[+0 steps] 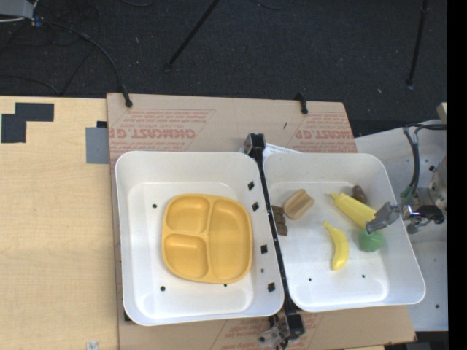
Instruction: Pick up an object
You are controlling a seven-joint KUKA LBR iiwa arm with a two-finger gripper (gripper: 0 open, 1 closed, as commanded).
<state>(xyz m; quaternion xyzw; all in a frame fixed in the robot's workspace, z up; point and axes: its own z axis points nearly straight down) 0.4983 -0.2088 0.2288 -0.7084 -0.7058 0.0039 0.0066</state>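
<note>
Camera view — gripper (379, 219) over green object (371, 241).

two bins (131, 188), one plate (208, 238), five items (337, 245)

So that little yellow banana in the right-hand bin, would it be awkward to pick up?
Probably a bit. The banana looks like smooth, glossy plastic, so it may slip. Its curved, tapering shape could make it pivot or rock if pushed. It seems small and likely light and stiff. It lies apart from the green object, leaving some room.
</note>
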